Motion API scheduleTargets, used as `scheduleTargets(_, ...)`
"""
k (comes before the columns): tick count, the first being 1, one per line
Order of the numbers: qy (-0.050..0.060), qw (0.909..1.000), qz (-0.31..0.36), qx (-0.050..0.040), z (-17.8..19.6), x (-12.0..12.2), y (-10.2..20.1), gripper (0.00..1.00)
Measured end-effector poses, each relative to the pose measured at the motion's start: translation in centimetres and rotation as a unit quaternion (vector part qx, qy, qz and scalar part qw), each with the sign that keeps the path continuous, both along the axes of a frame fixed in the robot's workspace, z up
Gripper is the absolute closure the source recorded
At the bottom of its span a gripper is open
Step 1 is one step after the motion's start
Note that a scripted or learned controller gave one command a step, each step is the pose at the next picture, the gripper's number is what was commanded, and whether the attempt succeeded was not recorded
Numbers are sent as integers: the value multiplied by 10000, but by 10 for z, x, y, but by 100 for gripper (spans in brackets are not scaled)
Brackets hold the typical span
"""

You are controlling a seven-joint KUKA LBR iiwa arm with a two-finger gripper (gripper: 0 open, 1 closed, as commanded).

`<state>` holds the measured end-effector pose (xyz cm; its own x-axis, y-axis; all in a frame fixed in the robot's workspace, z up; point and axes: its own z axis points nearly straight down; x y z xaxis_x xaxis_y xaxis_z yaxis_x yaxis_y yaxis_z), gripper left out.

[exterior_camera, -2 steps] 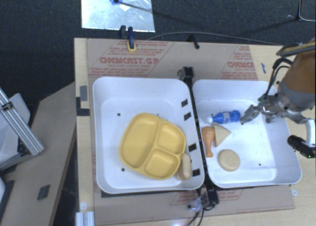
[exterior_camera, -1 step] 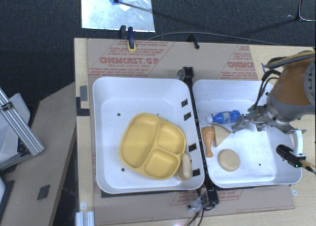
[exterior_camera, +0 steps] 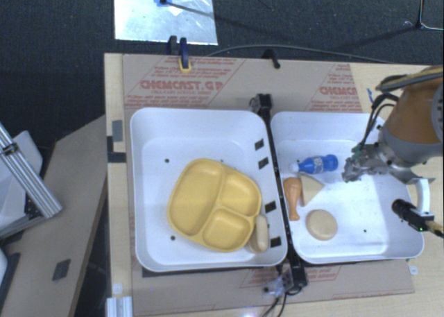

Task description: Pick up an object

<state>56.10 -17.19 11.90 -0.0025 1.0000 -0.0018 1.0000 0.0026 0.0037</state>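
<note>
the tool (exterior_camera: pixel 352 168) hangs low in the right bin (exterior_camera: pixel 395 239), a blue bottle (exterior_camera: pixel 317 164) just left of it; can't tell its grip.

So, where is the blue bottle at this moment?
The blue bottle lies on its side in the right bin, near its upper left, just above the pale wedge and left of the gripper.

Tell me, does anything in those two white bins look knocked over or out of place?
The small blue plastic bottle lies on its side in the right white bin rather than standing. In the left white bin, the yellow divided tray sits skewed to the walls, a beige oval piece against its lower right edge. Nothing looks spilled or broken.
</note>
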Motion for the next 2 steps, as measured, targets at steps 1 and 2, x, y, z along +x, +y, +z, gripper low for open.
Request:
scheduleTargets(1,-13,10000,-13,-4,57,2,-11,100)
scheduleTargets(2,-22,10000,4,-7,118,6,-19,100)
